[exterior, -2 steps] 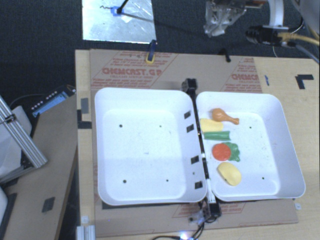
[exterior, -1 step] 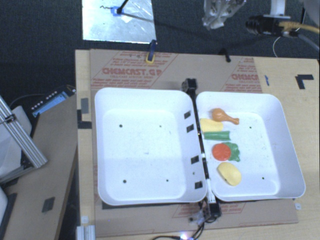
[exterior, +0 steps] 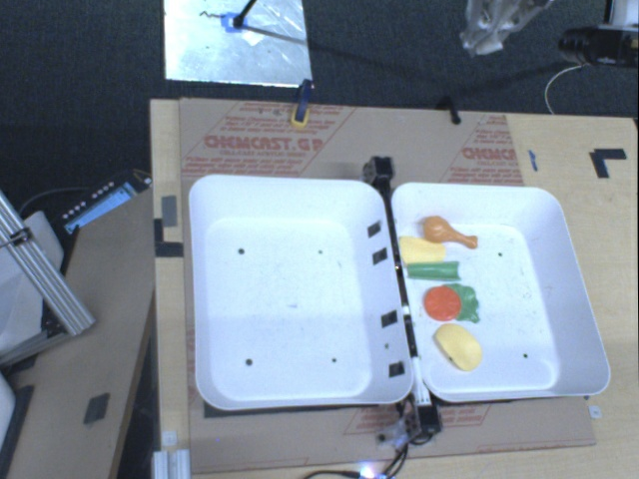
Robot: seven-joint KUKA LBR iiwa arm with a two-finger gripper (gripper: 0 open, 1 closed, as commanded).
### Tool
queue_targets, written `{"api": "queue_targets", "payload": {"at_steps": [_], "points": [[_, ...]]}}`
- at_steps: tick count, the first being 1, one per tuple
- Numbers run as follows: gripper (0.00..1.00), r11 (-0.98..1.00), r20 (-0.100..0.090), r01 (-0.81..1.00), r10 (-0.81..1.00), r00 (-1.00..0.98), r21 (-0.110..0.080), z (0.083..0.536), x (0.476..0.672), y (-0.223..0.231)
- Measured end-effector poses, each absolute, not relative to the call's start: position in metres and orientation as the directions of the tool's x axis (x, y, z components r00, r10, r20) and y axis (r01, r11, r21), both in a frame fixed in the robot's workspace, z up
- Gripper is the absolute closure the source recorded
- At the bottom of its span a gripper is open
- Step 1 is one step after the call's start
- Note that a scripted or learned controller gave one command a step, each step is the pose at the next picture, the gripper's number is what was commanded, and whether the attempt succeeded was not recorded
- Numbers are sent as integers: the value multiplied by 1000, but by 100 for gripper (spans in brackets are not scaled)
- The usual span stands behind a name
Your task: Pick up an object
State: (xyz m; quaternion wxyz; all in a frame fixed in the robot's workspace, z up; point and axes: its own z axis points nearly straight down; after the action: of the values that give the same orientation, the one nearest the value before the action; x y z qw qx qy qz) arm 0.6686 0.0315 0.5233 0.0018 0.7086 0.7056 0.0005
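Inside the right white bin [exterior: 559, 297], near its left wall, lie a glossy orange drumstick [exterior: 446, 232], yellow block [exterior: 421, 250], green pod [exterior: 433, 269], red tomato [exterior: 444, 302] and smooth yellow lump [exterior: 458, 347]. High above, the end effector [exterior: 492, 23] hangs blurred, its opening impossible to tell.

Red "CHEMCAST GP" print on brown board [exterior: 262, 140]

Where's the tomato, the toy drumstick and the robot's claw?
tomato [exterior: 442, 302], camera view, middle of its red top.
toy drumstick [exterior: 446, 232], camera view, its round meaty end.
gripper [exterior: 492, 20], camera view, blurred tip.
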Motion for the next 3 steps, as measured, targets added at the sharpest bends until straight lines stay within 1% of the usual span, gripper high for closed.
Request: {"api": "queue_targets", "payload": {"at_steps": [1, 2, 3], "points": [[100, -6, -3, 1000, 1000, 6, 0, 489, 668, -52], [100, 4, -1, 1000, 1000, -4, 6, 524, 669, -46], [100, -5, -4, 1000, 1000, 5, 4, 536, 668, -123]]}}
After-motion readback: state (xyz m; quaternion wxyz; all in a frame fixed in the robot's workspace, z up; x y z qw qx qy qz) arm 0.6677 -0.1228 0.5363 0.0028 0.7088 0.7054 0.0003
